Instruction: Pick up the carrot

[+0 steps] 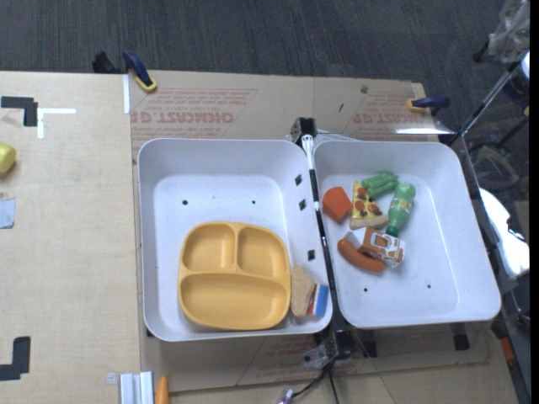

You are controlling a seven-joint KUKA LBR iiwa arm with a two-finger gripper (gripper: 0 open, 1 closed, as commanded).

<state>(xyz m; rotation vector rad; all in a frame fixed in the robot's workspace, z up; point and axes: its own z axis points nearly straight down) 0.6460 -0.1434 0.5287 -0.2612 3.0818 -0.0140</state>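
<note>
1. Carrot (337,203): stubby orange chunk w/ smooth matte skin, lying in the right bin (472,217) at its left side, just beside the wall shared w/ the left bin (160,225).
2. A pizza slice (364,206) is lying right next to the carrot, touching or nearly so; can't tell which. It's a flat wedge w/ red dots on top.
3. A green bottle (400,209) is lying tilted on the pizza's far side, and a knobbly green veg (379,182) is sitting above it.
4. A glossy red-brown hot dog sausage (360,257) is lying below the carrot at a slant, apart from it. A small printed box (385,245) is resting against the sausage.
5. Both bins are shallow white plastic w/ rounded corners and smooth floors.
6. Left bin is holding a yellow 3-compartment plate (236,276) w/ a bread slice (301,293) leaning at the plate's right rim.
7. Room: the carrot's upper and lower sides are sitting open. Its left side is crowding the bin wall, its right is crowding the pizza. The right half of the right bin's floor is lying bare.
8. Cardboard (219,112) is lying under the bins, w/ blue clamps (139,70) gripping its far edge.
9. End effector state: can't tell.
</note>
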